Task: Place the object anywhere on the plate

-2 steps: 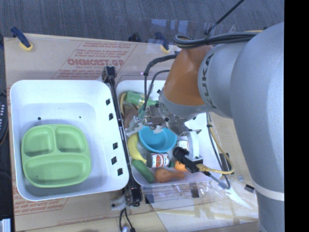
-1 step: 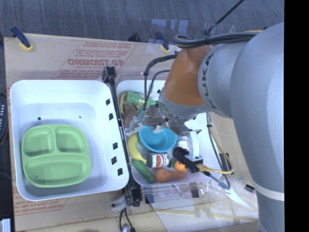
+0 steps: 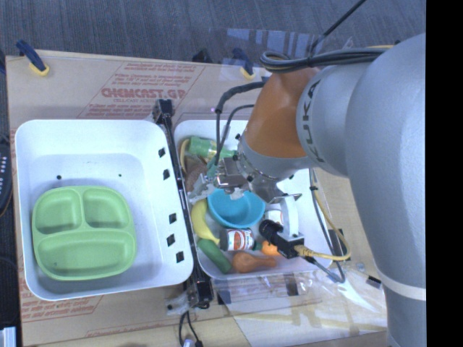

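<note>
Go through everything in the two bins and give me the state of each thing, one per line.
Green plate: flat in the left bin, nothing on it.
Blue bowl: upright in the right bin, under the arm.
Banana: lying left of the bowl.
Carrot: lying at the near edge.
Small bottle: on its side.

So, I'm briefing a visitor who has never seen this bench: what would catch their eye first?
The big grey arm with its orange band, reaching in from the right over the right bin. Under it lies a jumble of toy food around a blue bowl. In the left bin sits a green divided plate.
</note>
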Controlling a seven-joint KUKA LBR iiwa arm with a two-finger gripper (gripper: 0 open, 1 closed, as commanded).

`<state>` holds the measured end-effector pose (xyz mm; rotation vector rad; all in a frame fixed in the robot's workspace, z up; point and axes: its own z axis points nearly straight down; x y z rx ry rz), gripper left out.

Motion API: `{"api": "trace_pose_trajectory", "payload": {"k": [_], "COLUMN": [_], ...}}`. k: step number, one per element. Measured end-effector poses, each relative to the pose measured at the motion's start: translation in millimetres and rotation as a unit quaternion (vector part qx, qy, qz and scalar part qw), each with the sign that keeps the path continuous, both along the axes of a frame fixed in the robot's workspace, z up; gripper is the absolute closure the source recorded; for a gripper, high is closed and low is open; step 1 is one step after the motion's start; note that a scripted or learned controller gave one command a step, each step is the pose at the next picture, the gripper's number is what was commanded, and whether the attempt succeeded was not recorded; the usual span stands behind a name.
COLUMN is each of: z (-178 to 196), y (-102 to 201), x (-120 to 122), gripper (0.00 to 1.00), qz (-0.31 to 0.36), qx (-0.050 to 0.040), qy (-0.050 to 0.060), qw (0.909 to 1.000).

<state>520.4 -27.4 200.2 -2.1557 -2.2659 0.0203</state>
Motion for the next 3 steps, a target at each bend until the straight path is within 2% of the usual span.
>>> {"api": "trace_pose_trajectory", "payload": {"k": [3], "z": [0.0], "y": [0.0], "x": [0.0], "gripper": [0.0], "qz": [0.0], "qx": [0.0], "qy": [0.0], "qw": [1.0]}}
